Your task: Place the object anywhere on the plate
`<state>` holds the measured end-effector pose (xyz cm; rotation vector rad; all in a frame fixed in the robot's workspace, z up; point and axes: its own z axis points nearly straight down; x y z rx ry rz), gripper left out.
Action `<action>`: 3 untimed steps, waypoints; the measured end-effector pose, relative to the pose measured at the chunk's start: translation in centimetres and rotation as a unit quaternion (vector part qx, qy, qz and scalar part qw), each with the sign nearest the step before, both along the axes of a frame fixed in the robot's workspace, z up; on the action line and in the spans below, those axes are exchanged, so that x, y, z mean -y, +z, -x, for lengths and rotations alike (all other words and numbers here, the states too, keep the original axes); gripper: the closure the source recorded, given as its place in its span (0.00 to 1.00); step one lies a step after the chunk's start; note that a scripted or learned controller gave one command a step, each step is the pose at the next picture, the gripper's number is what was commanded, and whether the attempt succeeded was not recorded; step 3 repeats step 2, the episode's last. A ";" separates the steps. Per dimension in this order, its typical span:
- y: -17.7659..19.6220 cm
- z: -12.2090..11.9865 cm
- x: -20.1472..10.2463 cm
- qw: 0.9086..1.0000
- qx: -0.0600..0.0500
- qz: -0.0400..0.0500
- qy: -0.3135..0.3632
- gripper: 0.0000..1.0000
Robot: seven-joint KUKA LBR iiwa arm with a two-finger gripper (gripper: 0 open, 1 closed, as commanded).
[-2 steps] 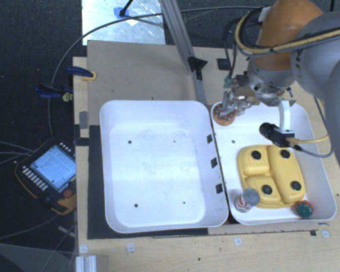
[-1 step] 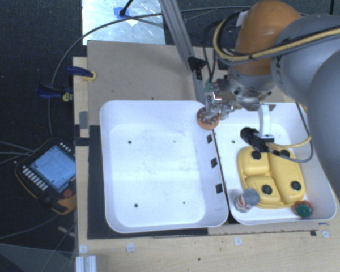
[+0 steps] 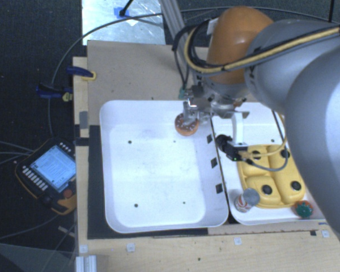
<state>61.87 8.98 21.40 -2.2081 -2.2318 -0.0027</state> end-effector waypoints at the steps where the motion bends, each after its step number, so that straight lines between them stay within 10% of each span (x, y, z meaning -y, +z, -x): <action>1: -0.3 1.0 -4.9 1.000 0.000 0.000 0.000 1.00; 2: -0.3 0.9 -4.5 1.000 0.000 0.001 -0.003 0.00; 3: -0.3 0.9 -4.5 1.000 0.000 0.001 -0.003 0.00</action>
